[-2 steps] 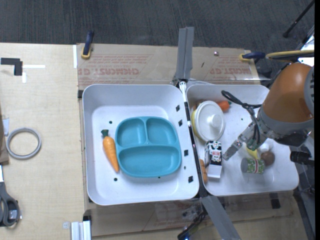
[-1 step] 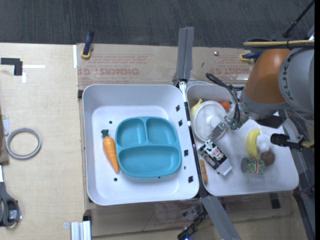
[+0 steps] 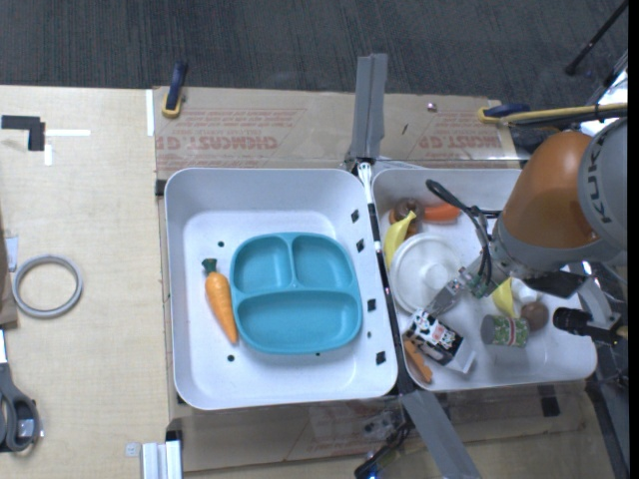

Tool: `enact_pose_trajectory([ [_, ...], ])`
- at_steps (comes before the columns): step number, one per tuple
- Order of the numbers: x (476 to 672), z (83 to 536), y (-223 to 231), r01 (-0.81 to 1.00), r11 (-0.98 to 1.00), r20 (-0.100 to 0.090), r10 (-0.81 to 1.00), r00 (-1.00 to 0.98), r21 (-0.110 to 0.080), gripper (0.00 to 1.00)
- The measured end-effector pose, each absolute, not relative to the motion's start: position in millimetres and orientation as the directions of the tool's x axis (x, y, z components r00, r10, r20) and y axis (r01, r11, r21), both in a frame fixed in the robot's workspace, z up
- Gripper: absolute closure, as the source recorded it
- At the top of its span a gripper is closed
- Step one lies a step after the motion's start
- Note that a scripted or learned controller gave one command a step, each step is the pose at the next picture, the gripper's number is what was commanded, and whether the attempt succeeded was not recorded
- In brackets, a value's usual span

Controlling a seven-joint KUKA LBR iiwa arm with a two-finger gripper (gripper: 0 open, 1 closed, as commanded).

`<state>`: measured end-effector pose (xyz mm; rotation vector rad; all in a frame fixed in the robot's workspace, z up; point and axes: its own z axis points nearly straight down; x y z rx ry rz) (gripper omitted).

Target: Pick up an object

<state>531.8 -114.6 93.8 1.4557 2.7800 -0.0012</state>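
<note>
We see the grey arm with its orange band [image 3: 547,193] covering much of the right-hand white bin [image 3: 559,367], so whatever lies beneath the wrist is hidden from us. The metal pincer [image 3: 446,297] points down-left over the rim of a round white bowl [image 3: 424,267]; its tips are small and blurred, and we cannot tell whether it is clenched or released, nor whether anything sits between them.

In the same bin, at the right of the frame, a yellow banana [image 3: 398,236] curves along the left wall beside the bowl, and an orange piece [image 3: 440,212] lies near the top edge, partly behind a dark cable. Lower down rest a small black-and-white printed packet [image 3: 437,335], a thin orange carrot-like stick [image 3: 418,361], a greenish cup-shaped item [image 3: 507,330] and a yellow piece [image 3: 502,294] half hidden by the arm.

The left white bin [image 3: 190,367], at frame centre, holds a smooth teal plastic divided plate [image 3: 297,293] and, just beside its left edge, an orange toy carrot with a green top [image 3: 221,300]; open floor surrounds both.

On the tan table [image 3: 80,387] at far left lie a grey ring [image 3: 44,285] and a pair of scissors [image 3: 15,417], cut off by the frame edge.
</note>
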Motion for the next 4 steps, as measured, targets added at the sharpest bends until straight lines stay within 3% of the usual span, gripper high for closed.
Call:
enact_pose_trajectory([
  [1, 518.9, 92, -181, 0.803, 0.596, -0.001, 0.803, -0.596, 0.0, 0.0],
  [2, 479.3, 91, -192, 0.819, 0.573, 0.012, 0.819, -0.573, 0.004, 0.0],
  [3, 477.9, 92, -116, 0.777, 0.63, -0.009, 0.777, -0.63, -0.002, 0.0],
  [4, 565.0, 92, -111, 0.804, 0.595, -0.003, 0.804, -0.595, -0.001, 0.0],
])
